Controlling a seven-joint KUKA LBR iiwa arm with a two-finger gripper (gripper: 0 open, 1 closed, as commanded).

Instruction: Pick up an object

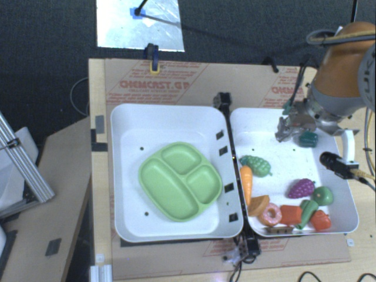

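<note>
gripper (286, 131) over right bin's (352, 216) far part, beside teal object (307, 138) | left bin (126, 175): green divided plate (179, 181) | right bin near side: carrot (245, 184), grapes (301, 187), donut (271, 215)

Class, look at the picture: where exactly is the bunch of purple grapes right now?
The purple grapes lie in the right bin, toward its near right part, just left of a green vegetable and above the red pieces.

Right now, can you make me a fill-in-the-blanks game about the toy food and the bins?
1. The green divided plate lies in the ____ white bin.
2. The purple toy grapes lie in the ____ white bin.
3. The orange toy carrot lies beside the ____ divider.

Missing words: left; right; black
</note>
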